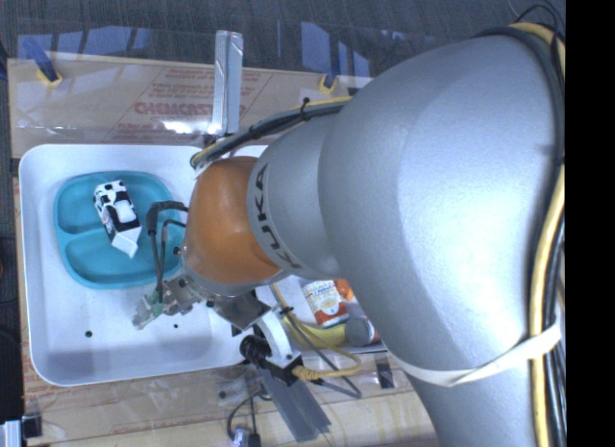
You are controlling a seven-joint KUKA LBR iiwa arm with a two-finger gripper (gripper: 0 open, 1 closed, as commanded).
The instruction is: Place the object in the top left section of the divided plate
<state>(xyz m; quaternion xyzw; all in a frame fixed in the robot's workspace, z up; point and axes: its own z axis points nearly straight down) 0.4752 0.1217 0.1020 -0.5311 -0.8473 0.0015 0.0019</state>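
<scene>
A blue divided plate (75, 243) lies in the left white bin (38, 339), toward its far left. A black-and-white object (117, 212) rests on the plate, in its upper part near the middle ridge, with a white end pointing down toward the plate's centre. My gripper (154, 309) hangs just off the plate's lower right rim, above the bin floor and apart from the object. The orange wrist band (226, 224) sits right above it and hides the plate's right edge.
The big grey arm (432, 214) covers most of the right bin. Under it show an orange-and-white container (327, 303) and a yellow banana-like item (327, 335). A cardboard sheet (125, 99) and an upright metal post (229, 80) stand behind the bins.
</scene>
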